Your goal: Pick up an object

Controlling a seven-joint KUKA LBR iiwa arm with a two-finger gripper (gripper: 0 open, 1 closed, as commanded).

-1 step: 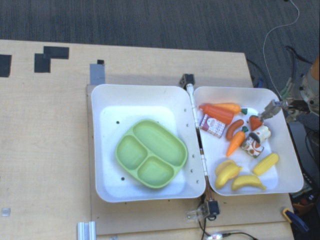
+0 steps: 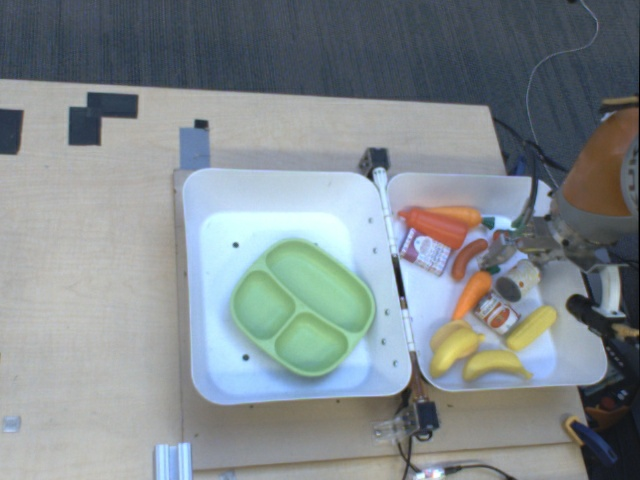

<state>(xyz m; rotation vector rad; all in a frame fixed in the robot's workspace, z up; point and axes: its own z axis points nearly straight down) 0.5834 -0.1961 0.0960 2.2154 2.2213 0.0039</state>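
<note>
Seen from the one camera above the counter [image 2: 90, 298], the left bin [image 2: 215, 218] carries a green divided plate [image 2: 303, 308] and the right bin [image 2: 580, 363] carries a crowd of small play foods. The gripper [image 2: 505, 250] reaches in from the right and hangs over the upper middle of that right bin. Whether its jaws are open or closed cannot be told from here, and nothing can be seen between them.

Beneath and around the tips lie a small sausage [image 2: 468, 258], a carrot [image 2: 473, 294], a little tin can [image 2: 497, 314] and a red-and-white packet [image 2: 426, 252], with an orange-red bottle [image 2: 440, 223] just behind. Three bananas [image 2: 478, 351] sit near the front wall.

The main risk, as I judge it, is the crowding. The sausage, carrot and can lie close together, so the jaws may close on two things at once or wedge one aside. The rounded sausage and tapered carrot could roll or squirt out as the jaws shut. A descent too near the packet might only pin it flat against the bin floor.
</note>
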